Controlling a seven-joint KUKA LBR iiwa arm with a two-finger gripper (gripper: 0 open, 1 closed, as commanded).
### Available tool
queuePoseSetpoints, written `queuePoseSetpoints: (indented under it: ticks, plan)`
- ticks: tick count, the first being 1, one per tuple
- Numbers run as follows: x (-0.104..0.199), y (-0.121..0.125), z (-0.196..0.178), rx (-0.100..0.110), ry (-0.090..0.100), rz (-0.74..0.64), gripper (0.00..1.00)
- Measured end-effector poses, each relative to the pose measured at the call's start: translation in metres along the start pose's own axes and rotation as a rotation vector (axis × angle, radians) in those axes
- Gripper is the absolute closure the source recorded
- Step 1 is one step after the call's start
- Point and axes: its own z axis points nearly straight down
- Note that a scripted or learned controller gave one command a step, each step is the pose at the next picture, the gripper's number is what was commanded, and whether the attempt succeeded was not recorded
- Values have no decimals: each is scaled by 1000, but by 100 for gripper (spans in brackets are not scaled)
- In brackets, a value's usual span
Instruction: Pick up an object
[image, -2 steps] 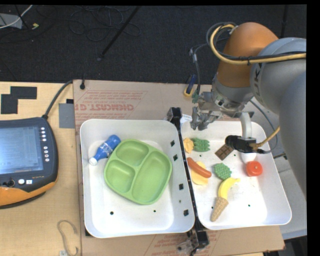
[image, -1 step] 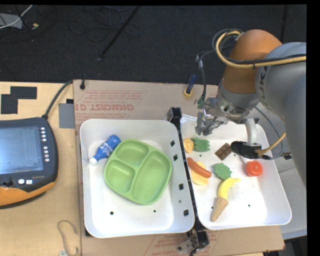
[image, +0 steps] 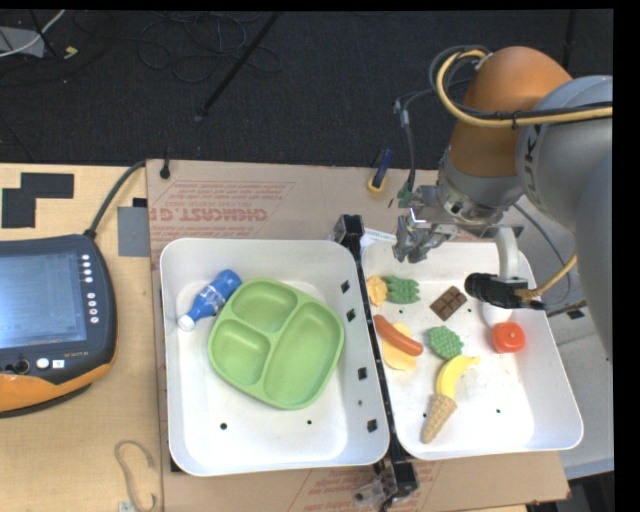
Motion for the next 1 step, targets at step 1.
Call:
queuePoseSetpoints:
  ticks: [1]
  plan:
    - [2,-7,16,4,0,3,100]
